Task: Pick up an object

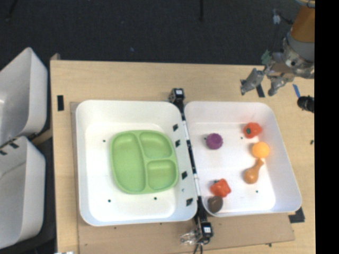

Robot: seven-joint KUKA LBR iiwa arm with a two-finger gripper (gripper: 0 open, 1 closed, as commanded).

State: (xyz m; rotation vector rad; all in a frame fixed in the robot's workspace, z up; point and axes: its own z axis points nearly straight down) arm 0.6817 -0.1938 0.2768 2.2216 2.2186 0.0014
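Observation:
The right bin (265,202) holds several small objects: a purple one (214,141), a red-orange one (252,130) near the far right, an orange ball (260,150), an orange pear-shaped piece (252,172), a red one (220,187) and a brown one (214,204) at the near left corner. My gripper (263,84) hangs above the bench beyond the right bin's far edge, open, with nothing between its fingers. It stands well clear of all the objects.
The left bin (92,205) holds a green divided plate (143,160). A row of black clips runs along the seam between the bins (186,157). White bin-like shapes (21,94) stand off the bench at the left.

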